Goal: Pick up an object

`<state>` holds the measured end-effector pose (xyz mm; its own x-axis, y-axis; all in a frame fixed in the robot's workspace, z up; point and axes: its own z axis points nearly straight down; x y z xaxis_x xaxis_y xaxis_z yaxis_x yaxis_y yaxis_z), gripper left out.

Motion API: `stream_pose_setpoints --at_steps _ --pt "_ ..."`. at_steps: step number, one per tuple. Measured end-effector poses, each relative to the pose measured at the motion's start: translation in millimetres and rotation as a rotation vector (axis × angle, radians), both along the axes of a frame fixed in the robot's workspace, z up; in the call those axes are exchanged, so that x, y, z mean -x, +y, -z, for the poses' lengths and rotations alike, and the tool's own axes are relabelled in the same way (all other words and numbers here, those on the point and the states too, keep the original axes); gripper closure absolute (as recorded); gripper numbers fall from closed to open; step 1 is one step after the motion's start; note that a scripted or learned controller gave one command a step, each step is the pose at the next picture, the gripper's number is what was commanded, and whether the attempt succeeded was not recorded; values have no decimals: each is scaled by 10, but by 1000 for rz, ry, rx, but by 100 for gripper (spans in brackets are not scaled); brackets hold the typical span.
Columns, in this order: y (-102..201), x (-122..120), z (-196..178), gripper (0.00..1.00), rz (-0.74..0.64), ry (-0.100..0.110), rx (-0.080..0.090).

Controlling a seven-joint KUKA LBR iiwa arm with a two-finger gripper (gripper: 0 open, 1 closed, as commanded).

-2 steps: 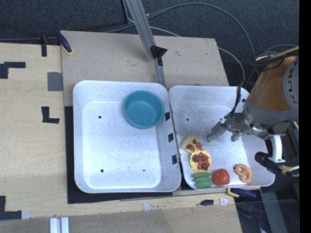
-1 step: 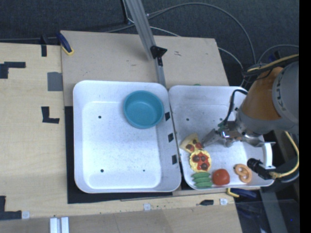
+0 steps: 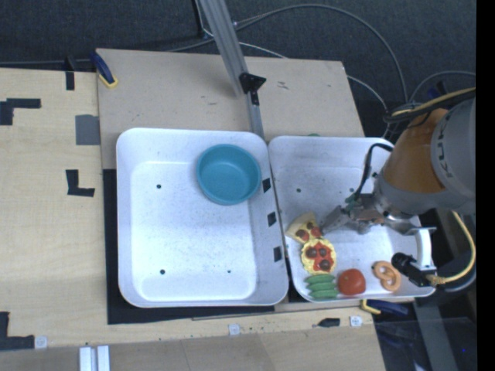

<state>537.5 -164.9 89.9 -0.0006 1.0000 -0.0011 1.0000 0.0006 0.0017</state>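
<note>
The tool [image 3: 334, 219] hangs low in the right bin [image 3: 309, 161], its dark tip pointing toward 8 o'clock; whether it is open or closed cannot be told. Just beyond the tip, at 8 o'clock, lies a pizza slice [image 3: 303, 229], with a round pizza [image 3: 318, 256] at 7 o'clock. Further toward 6 o'clock sit a green pea pod [image 3: 322, 286], a red tomato [image 3: 352, 282] and a pretzel [image 3: 386, 275]. At 9 o'clock, the left bin [image 3: 155, 230] holds a blue bowl [image 3: 228, 174].
</note>
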Motion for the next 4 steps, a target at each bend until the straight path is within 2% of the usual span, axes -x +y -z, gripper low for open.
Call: stream_pose_setpoints --at_steps 1,3,4 --pt "-8 -6 -111 100 0 -2 1" --pt "78 35 -1144 100 0 -2 0" --pt "592 -204 -1275 100 -4 1 -1"
